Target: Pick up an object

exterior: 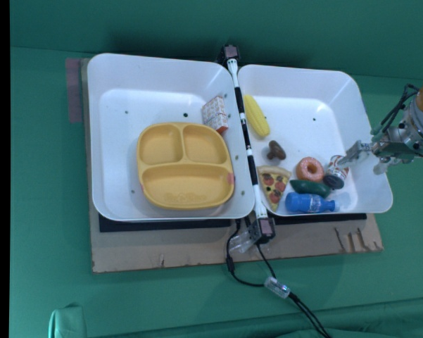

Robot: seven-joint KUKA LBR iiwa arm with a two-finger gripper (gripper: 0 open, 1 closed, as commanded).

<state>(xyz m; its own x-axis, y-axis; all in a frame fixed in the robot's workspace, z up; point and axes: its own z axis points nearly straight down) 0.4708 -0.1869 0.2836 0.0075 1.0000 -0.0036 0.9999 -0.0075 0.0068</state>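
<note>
Bench surface (49, 189), covered in green cloth. A brown cardboard sheet (162, 255) lies flat on it, its near right edge notched. On the cardboard rests a dark base panel (169, 224) (visible as a thin strip along the near side), which carries two shallow white bins side by side: left bin (112, 83) and right bin (352, 90). A black cable (281, 291) trails from the bins' junction across the cloth toward the near edge.
</note>
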